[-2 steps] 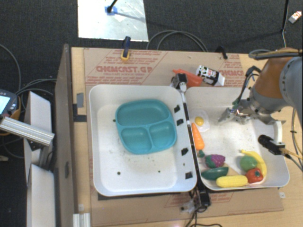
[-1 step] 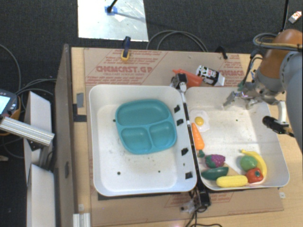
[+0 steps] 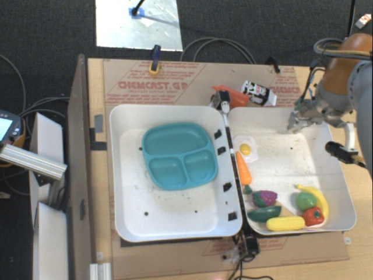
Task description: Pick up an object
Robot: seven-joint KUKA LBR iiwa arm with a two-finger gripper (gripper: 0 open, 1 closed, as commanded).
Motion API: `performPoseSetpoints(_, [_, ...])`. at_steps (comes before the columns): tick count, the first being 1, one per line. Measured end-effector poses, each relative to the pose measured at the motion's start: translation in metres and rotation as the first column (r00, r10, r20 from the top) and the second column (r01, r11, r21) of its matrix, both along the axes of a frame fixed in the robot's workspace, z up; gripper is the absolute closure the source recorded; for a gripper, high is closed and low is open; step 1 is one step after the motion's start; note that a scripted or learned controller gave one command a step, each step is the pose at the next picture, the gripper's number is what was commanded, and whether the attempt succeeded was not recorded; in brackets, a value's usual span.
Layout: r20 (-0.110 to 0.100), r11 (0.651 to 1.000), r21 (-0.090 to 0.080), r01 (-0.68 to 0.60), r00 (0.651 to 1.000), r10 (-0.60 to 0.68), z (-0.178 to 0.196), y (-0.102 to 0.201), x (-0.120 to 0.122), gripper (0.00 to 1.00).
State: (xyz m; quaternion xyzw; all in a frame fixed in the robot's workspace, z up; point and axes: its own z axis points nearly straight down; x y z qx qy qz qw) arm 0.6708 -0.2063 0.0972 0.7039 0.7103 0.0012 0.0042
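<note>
Landmark = the divider w/ black clips where the two bins meet.

Far left of the divider: the left bin holds a teal compartment plate, flat, roughly central. Nothing else of note in there.

Just right of the divider, touching or nearly so: a fried egg toy, then an orange carrot running down along it. Lower, still close to the divider: a purple veg, a dark green cucumber and a yellow corn cob along the near wall of the right bin.

Further right of the divider, near corner: a green pepper, a red tomato-ish item, and a banana curving round both.

Well right of the divider, at the far wall of the right bin: the gripper, tip low over bare bin floor. Poor angle and small, so can't tell if it's parted or closed; nothing visible in it. All candidate objects sit well apart from it, towards the near side.

Progress, as I judge it: no pick made yet. Every item lies on the bin floor, none lifted. Left to do: choose a target, get over it, descend, close, lift. The egg looks nearest, though probably flat and awkward.
</note>
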Motion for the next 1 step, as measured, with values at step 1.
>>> performPoseSetpoints(1, [-0.009, 1.0, 0.007, 0.0, 1.0, 0.0, -0.0135, 0.0815, -0.0252, 1.0])
